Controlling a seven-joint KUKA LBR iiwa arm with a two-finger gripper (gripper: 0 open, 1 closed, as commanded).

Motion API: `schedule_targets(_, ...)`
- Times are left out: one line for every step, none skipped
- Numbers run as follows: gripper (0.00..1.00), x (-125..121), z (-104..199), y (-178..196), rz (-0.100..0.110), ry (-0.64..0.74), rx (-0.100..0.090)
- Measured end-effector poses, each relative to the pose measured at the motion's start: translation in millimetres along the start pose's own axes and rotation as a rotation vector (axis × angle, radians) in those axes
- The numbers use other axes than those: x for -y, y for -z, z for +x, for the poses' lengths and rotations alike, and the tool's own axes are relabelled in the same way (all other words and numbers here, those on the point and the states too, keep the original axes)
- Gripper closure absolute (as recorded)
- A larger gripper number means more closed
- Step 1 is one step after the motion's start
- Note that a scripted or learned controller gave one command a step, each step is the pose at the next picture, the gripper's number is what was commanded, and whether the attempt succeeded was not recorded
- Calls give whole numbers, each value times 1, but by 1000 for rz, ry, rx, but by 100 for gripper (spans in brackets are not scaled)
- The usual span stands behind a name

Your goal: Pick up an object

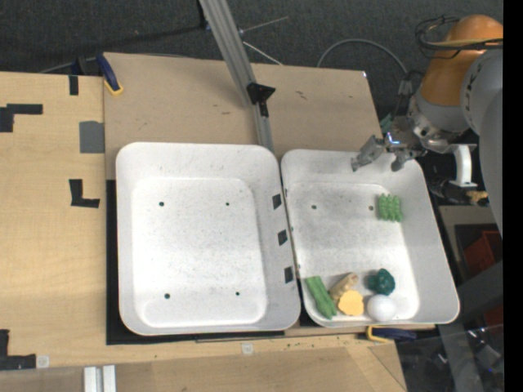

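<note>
A wooden table [204, 96] carries two shallow white bins side by side, seen from above at a slant. The left bin [196, 235] sits beside the right bin [327, 211], their rims touching.

The arm [458, 72], grey with an orange band, reaches in from the right. Its jaws [377, 155] hang over the right bin's far rim, spread apart, with nothing between them.

A green ridged block [390, 207] lies alone near the right bin's right wall, its long axis running roughly from far to near.

Along the near wall several things crowd together. A green stick [320, 296] lies slantwise, its long axis pointing from the far left towards the near right. Just beside it are a tan piece [344, 283], a yellow piece [350, 304], a white ball [380, 307] and a dark green lump [381, 282].

A grey metal bar [233, 51] slants across the table behind the bins.
</note>
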State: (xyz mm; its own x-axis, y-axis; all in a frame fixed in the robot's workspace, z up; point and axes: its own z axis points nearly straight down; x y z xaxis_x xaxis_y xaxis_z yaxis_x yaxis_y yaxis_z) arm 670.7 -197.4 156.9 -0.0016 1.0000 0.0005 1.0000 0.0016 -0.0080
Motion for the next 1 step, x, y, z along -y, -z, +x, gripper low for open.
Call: schedule_targets(0,11,-2,-54,-1,0,1)
